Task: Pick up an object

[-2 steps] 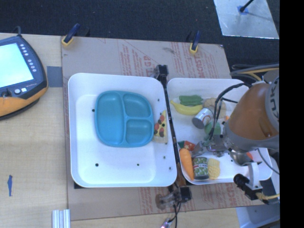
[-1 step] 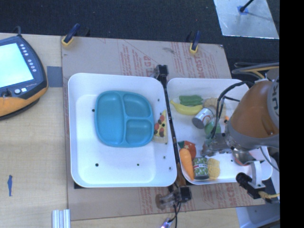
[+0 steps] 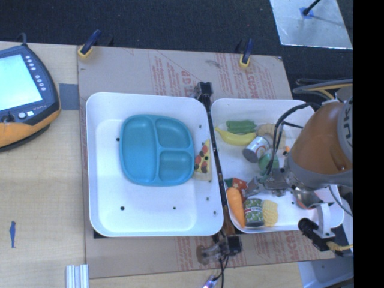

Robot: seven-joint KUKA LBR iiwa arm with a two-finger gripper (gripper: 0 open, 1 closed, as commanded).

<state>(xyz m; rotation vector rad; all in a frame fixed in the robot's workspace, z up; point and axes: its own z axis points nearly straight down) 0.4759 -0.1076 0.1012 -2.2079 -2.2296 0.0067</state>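
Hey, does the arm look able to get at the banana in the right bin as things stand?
Probably yes. The banana lies near the far wall of the right bin, with its top uncovered. A green item touches it on one side and a small can sits close by, so space for the fingers looks tight.

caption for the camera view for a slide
KUKA arm over the right bin of toy food; blue divided plate in the left bin.

The light wooden tabletop (image 3: 42, 185) carries a brown cardboard sheet (image 3: 180, 71), clipped at its far edge by two clamps. On the sheet sit two white bins: the right bin (image 3: 223, 110) directly under the pincer (image 3: 267, 182), the left bin (image 3: 99, 161) beside it. Farthest from the pincer lies an orange-edged tablet pendant (image 3: 24, 95).
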